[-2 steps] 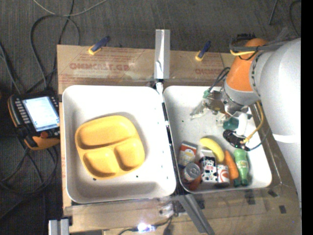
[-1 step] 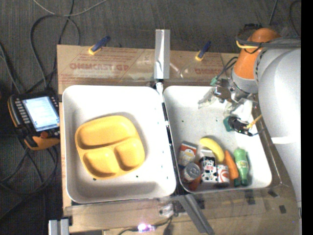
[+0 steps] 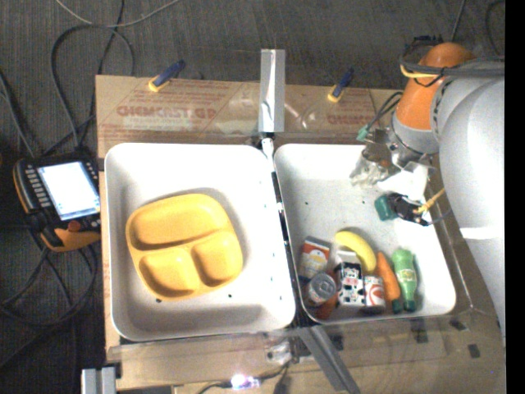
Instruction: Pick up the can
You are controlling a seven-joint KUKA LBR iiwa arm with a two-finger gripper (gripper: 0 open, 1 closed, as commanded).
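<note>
The can (image 3: pixel 321 287) stands near the front of the right bin (image 3: pixel 316 199), its grey round top facing up, packed among other items. My gripper (image 3: pixel 371 167) hangs over the far right corner of that bin, well back and to the right of the can, with open bin floor between them. Nothing shows in the gripper.
Around the can lie a red-and-white box (image 3: pixel 314 258), a black-and-white carton (image 3: pixel 350 281), a banana (image 3: pixel 358 248), a carrot (image 3: pixel 389 283) and a green bottle (image 3: pixel 405 279). A teal object (image 3: pixel 387 207) sits near the gripper. The left bin (image 3: pixel 123 302) holds a yellow divided tray (image 3: pixel 184 243).
</note>
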